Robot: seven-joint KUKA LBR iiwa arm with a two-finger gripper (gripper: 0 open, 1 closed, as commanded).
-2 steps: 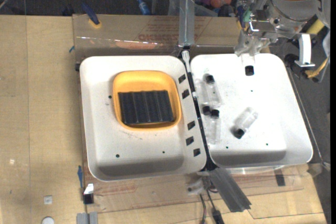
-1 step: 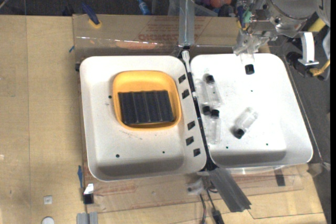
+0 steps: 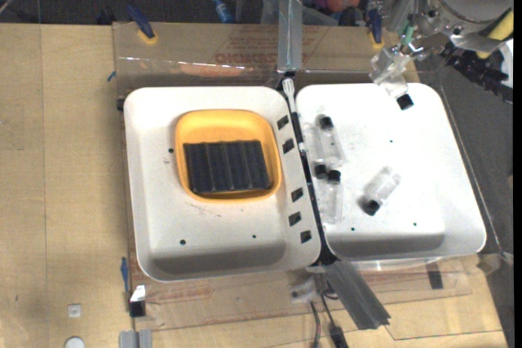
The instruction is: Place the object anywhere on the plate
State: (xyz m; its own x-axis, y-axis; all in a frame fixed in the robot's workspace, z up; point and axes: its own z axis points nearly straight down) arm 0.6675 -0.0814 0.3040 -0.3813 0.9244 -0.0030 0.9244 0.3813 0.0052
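I see a small clear plastic vial with a black cap pinched in the end effector, hanging over the right white bin's far edge, well apart from the orange plate.

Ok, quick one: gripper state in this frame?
Gripper: shut on a clear vial with a black cap, raised over the right bin's far edge.

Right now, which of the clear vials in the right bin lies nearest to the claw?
The clear vial at the bin's far edge, with its black cap pointing toward the near side. It lies just below the claw; the others sit lower in the bin.
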